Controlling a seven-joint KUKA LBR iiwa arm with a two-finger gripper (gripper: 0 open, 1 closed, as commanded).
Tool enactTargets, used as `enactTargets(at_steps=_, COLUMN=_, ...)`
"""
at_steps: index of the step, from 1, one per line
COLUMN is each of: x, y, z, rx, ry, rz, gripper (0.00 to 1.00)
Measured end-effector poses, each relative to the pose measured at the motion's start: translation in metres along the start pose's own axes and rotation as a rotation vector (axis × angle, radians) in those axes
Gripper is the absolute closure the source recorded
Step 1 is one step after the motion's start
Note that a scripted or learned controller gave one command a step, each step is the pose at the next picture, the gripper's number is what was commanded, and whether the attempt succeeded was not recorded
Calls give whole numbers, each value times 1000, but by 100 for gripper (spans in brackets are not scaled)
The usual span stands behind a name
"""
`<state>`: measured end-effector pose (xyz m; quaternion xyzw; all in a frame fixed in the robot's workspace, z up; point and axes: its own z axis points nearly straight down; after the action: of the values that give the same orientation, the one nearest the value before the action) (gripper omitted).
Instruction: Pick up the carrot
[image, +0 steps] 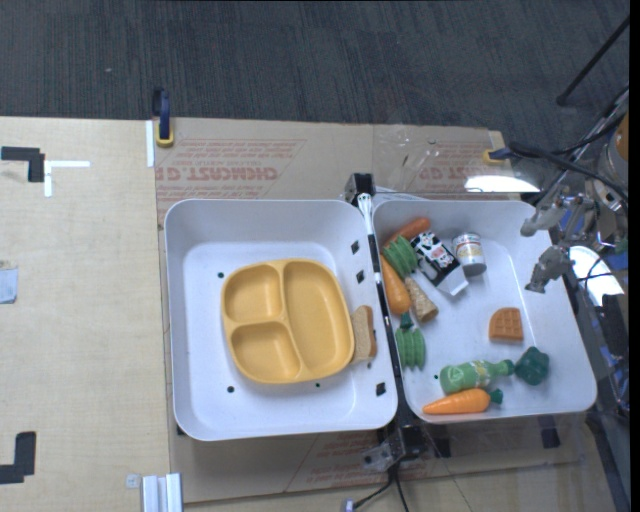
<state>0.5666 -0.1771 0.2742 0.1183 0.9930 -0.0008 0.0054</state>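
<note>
Two shallow white bins sit side by side on the bench. Inside the left bin (190, 330) lies a yellow divided plate (285, 320) with three compartments, and a slice of bread (363, 334) rests against the plate's right edge.

Most of the clutter is in the right bin (560, 330). A carrot (458, 403) lies flat near the front wall, its green top pointing right — just above it lies a green bottle (474, 375), and beside that a dark green broccoli piece (532, 366). A waffle (506, 326) sits by itself toward the middle right. Along the left wall are a second, longer carrot (396, 291), a green leafy vegetable (400, 254), another green ribbed piece (410, 346) and a brown stick-shaped item (421, 300). Near the back stand a small black-and-white milk carton (437, 257) and a silvery can (468, 251), with an orange-red item (413, 228) beyond them.

At the right rim of that bin hovers the gripper (549, 270) — well apart from the front carrot and touching none of the items. Whether it is spread or closed, I cannot tell.
</note>
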Motion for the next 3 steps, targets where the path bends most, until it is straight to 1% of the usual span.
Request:
enactTargets(at_steps=1, x=20, y=3, z=-66, rx=-1, ry=-2, rz=-328, gripper=0)
enactTargets(at_steps=2, x=10, y=76, z=-201, rx=-3, ry=-4, rz=-413, gripper=0)
enactTargets(at_steps=3, x=58, y=21, z=-246, rx=-1, ry=-10, rz=-792, gripper=0)
